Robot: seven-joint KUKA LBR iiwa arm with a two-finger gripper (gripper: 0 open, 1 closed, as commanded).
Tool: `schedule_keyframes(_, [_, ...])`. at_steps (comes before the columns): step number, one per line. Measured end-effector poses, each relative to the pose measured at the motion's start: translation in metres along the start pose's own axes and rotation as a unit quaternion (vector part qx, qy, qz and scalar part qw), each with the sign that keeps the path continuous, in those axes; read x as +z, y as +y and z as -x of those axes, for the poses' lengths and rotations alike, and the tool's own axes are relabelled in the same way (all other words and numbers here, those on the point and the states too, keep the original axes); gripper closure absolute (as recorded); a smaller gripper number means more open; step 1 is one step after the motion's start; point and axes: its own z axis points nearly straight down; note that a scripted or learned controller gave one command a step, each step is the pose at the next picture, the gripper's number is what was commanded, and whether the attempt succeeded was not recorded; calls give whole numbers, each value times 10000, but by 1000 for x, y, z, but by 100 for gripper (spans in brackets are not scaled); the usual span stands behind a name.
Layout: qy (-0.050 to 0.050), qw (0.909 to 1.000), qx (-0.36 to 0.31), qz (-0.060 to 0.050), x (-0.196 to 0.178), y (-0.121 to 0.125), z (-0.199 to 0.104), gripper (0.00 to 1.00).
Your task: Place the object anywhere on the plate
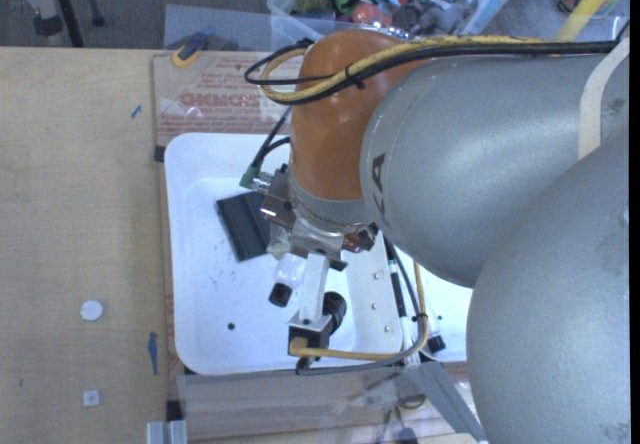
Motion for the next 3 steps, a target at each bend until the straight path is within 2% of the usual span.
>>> schedule_keyframes(1, [-11,9957,928,-17,111,-5,-9,100])
schedule_keyframes(2, [-25,9958,913,-29,102,-6,-9,100])
schedule_keyframes(3, [-2,9666,-2564,-17,142,-4,-8,100])
